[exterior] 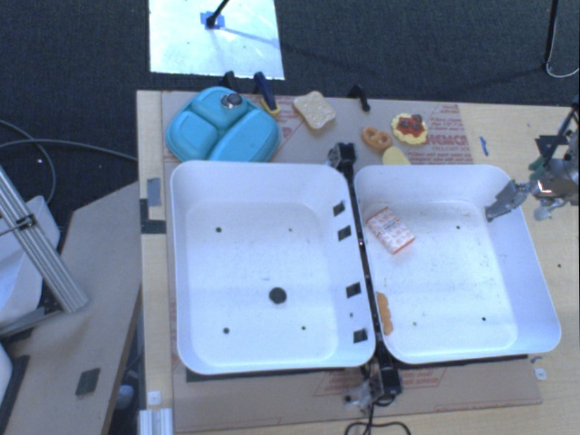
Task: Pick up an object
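Two bins: right bin (507, 243) holds a small box (391, 231); left bin (195, 243) a dark disc (277, 294); pincer (504, 202) state unclear.

Red printing runs across the cardboard sheet (449, 139) behind the right bin (535, 270) (too blurred to read), and the small box (391, 231) in that bin carries an equally illegible pattern.

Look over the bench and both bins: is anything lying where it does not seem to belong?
Yes. Several toy foods lie on the bench behind the bins rather than in them: a toast slice, a pretzel and a small tart, beside a blue divided plate. An orange piece rests against the right bin's left wall.
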